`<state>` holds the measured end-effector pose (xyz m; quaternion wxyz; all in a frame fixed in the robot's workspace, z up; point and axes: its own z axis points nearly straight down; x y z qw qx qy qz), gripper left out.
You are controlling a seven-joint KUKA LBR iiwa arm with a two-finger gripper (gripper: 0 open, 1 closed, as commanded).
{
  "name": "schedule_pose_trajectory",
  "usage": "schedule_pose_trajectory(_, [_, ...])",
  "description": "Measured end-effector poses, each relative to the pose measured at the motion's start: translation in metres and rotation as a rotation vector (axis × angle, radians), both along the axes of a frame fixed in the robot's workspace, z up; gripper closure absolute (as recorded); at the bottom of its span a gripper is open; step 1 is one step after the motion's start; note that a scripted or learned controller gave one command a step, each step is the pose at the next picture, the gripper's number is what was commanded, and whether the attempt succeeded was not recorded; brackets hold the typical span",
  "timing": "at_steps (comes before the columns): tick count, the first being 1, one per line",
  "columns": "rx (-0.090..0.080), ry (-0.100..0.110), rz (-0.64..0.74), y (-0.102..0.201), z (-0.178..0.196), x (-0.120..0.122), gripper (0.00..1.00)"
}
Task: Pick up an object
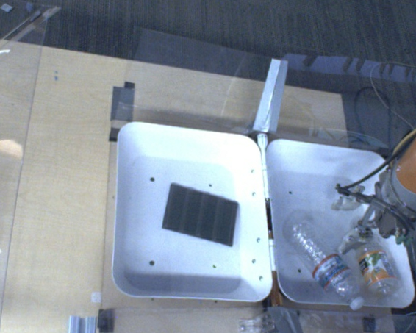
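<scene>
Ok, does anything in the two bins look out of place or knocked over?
Nothing looks spilled or broken. Two clear plastic bottles lie on their sides in the right bin: one with a blue label, one with an orange label. The left bin holds a dark ridged mat lying flat, slightly askew.

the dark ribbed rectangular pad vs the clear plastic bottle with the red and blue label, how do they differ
The dark ribbed rectangular pad is flat and opaque; the clear plastic bottle with the red and blue label is rounded and see-through. The pad lies in the left white bin, the bottle in the right white bin. Both lie slightly askew.
</scene>
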<state>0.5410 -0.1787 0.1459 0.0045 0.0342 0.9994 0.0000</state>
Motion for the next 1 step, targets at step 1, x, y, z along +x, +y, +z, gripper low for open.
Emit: schedule_pose_trajectory(1, [-0.002,-0.007,-0.133,0.0505,-0.0552,0.0347,0.00])
